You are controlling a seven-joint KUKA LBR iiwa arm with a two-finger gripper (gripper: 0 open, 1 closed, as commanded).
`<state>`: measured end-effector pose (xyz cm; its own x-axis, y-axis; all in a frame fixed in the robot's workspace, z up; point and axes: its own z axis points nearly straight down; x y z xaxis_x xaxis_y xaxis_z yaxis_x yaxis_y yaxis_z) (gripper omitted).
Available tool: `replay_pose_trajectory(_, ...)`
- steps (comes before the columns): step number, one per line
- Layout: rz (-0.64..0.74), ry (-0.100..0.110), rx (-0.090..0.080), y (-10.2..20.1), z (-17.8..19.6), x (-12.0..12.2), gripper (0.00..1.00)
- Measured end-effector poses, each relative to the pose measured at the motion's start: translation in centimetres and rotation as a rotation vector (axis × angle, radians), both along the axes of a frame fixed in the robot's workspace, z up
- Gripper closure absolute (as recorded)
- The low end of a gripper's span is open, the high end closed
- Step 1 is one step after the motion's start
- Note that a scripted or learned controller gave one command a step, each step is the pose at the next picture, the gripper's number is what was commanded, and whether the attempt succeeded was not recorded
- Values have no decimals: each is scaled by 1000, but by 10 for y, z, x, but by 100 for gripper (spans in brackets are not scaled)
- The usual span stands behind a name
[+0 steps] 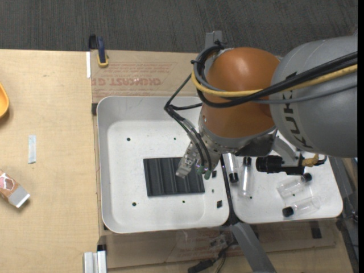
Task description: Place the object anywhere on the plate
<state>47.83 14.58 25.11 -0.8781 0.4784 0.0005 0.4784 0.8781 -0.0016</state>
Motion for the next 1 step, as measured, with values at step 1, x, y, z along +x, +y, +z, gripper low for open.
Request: replay_pose_trajectory(1, -196, -2, 0, -12, 4, 9, 100)
